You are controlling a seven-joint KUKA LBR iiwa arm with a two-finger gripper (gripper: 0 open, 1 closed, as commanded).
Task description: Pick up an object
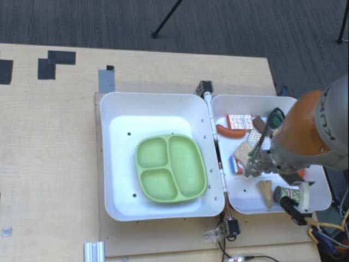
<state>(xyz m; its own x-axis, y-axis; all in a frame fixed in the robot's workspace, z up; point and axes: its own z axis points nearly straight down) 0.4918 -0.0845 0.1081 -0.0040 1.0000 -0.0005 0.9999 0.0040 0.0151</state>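
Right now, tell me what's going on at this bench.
A grey arm with an orange band reaches in from the right, its end effector low over the right bin among small items: a red sausage-shaped piece, a checkered packet and a cone. Nothing is visibly held. The left bin holds a green divided tray, untouched.

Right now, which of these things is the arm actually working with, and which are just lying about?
Part of the job:
- tool, low in the right bin
- cracker
- red sausage
- red-and-white packet
- cone

Lying about:
- green divided plate in the left bin
- dark tape patches on the bench
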